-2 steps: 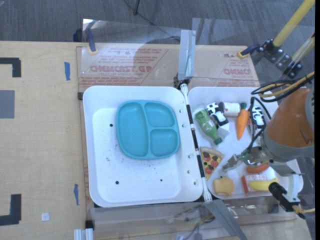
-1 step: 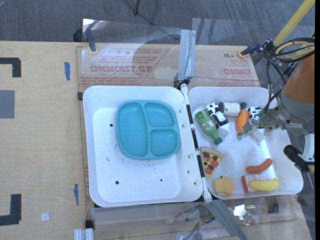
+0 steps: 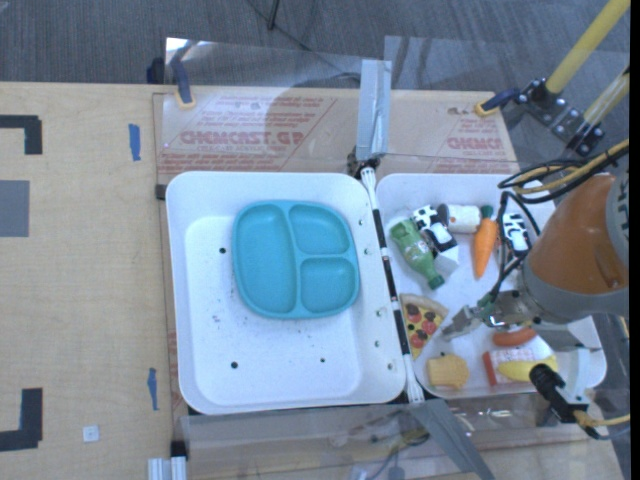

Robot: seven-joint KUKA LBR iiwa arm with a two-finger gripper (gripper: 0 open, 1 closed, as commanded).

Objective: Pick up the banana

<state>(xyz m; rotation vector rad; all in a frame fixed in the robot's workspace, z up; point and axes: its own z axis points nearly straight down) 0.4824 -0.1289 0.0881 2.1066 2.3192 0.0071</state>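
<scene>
- Grey carpet lies behind a pale wooden bench (image 3: 80,298), which bears two white bins side by side.
- Left bin (image 3: 200,368) holds a teal divided plate (image 3: 296,259) and nothing else that can be made out.
- Right bin (image 3: 400,193) holds the small items; its right side is covered by the arm (image 3: 580,253), grey with an orange band, reaching in from the right.
- Gripper (image 3: 468,320) hangs low over the middle of the right bin, its dark fingers pointing left toward the pizza slice. They look slightly parted with nothing between them, though the metal is small and blurred, so this is a judgement.
- Green bottle (image 3: 413,249) lies at the bin's upper left, a black-and-white toy (image 3: 433,226) just beside it, a carrot (image 3: 484,245) to their right.
- Pizza slice (image 3: 421,320) sits by the left wall, a yellow block (image 3: 448,371) below it.
- Banana (image 3: 517,371) lies near the bin's lower right, just below a red sausage-like piece (image 3: 512,336), partly tucked under the wrist and a black fitting.
- Progress: the banana rests in the bin, ungrasped; the gripper is near it but to its upper left, so aligning, closing and lifting all remain.
- Hard to see: the banana's right end and whatever lies under the arm.
</scene>
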